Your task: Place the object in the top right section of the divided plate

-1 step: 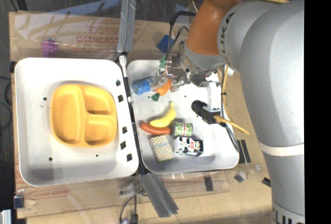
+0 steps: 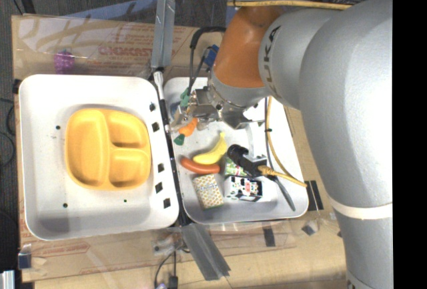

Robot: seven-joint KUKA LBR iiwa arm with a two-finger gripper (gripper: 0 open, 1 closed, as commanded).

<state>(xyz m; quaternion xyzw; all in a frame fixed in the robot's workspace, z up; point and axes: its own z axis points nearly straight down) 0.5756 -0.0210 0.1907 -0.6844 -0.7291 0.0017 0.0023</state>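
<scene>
The yellow divided plate (image 2: 108,147) lies in the left bin (image 2: 40,214), with one long section on its left and two smaller ones on its right. My gripper (image 2: 195,111) hangs low over the upper left corner of the right bin (image 2: 293,204). A small orange carrot (image 2: 187,127) with a green end (image 2: 179,139) lies right under it, by the bin's left wall. Whether the carrot is touched or held is hidden by the wrist.
Below the gripper in the right bin lie a yellow banana (image 2: 212,150), a red sausage (image 2: 199,164), a patterned block (image 2: 209,191) and a colourful card (image 2: 244,187). The arm covers the bin's upper right. A ridge with black clips (image 2: 162,167) separates the bins.
</scene>
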